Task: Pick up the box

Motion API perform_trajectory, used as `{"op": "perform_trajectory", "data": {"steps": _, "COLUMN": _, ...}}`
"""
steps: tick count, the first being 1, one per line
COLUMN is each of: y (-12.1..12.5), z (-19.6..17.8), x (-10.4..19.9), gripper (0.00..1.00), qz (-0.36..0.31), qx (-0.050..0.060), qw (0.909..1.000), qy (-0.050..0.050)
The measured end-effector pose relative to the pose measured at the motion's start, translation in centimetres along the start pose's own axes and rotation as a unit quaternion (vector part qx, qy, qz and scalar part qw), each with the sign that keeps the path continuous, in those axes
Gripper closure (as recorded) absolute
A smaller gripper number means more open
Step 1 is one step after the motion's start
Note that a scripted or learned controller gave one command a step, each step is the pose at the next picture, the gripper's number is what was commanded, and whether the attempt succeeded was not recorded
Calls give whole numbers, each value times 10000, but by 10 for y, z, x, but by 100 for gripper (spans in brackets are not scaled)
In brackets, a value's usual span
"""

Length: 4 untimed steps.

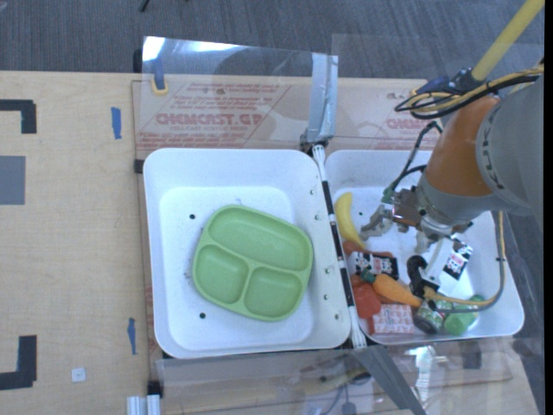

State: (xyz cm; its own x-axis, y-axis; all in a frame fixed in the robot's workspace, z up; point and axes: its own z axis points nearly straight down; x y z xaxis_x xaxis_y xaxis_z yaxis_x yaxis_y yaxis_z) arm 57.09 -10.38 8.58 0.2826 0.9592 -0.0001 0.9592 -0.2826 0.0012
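A flat red-and-white box point(394, 320) lies at the front of the right bin point(510, 305), partly under a carrot point(396, 290) and a red item point(365, 299). My gripper point(382, 219) hangs over the left part of that bin, just right of a yellow banana point(346, 218). It is well behind the box and apart from it. A small dark packet with white print point(378, 264) lies between the gripper and the box.
A green object point(460, 322) sits at the right bin's front right corner. The left bin point(173, 188) holds a green divided plate point(251, 262). A clear plastic sheet point(233, 63) stands behind the bins, and the grey arm with its orange band point(458, 158) covers the right bin's back.
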Motion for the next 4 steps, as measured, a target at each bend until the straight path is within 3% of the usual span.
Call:
{"op": "perform_trajectory", "data": {"steps": 1, "y": 49, "z": 1, "x": 23, "gripper": 0, "qz": 201, "qx": 2, "qw": 9998, "qy": 0}}
{"op": "perform_trajectory", "data": {"steps": 2, "y": 79, "z": -99, "x": 52, "gripper": 0, "qz": 2005, "qx": 1, "qw": 9797, "qy": -4}}
{"op": "perform_trajectory", "data": {"steps": 3, "y": 31, "z": -99, "x": 111, "gripper": 0, "qz": 1130, "qx": 28, "qw": 9936, "qy": -4}}
{"op": "perform_trajectory", "data": {"steps": 4, "y": 59, "z": -99, "x": 139, "gripper": 0, "qz": 1293, "qx": 7, "qw": 9916, "qy": -4}}
